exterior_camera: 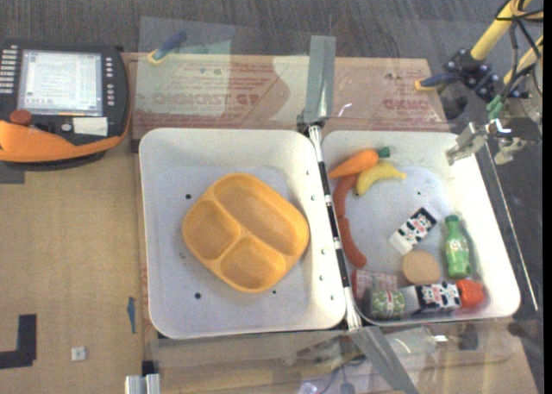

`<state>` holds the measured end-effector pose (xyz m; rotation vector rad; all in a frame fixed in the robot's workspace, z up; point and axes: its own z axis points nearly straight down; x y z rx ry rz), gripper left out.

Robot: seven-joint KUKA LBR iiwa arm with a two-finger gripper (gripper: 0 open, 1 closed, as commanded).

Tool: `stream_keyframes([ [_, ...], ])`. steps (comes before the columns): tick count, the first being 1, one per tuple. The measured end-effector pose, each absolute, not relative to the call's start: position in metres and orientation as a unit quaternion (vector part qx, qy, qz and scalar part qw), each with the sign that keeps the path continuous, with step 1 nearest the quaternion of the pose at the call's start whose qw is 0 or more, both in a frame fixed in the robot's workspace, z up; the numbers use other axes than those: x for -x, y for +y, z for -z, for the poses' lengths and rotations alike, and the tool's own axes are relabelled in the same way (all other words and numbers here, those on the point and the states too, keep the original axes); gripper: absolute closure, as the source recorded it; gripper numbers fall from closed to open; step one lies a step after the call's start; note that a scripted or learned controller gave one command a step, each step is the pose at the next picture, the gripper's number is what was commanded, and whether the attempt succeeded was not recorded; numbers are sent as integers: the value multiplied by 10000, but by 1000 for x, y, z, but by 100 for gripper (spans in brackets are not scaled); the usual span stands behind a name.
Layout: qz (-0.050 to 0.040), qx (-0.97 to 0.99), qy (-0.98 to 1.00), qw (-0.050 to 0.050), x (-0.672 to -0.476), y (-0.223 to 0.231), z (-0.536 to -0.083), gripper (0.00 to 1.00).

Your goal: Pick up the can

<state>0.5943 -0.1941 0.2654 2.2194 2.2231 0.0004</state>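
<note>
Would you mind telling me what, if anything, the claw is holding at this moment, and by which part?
Nothing: the claw hangs at the right white bin's far corner, with the green-labelled metal can lying untouched by the near wall.

- The can [387, 302], at five o'clock in the right bin [496, 211], lies on its side; its label is too blurred to read.
- The pendant [60, 103] at ten o'clock is cut off by the left edge; its screen text is illegible.
- The yellow cable [509, 13] at one o'clock runs out past the top right corner.
</note>
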Motion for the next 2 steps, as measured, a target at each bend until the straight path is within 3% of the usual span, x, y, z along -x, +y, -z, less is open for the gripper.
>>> stream_keyframes([
  [1, -3, -6817, 7317, -2, -572, -153, -134, 0],
  [2, -73, -7547, 6560, 57, -539, -154, -93, 0],
])
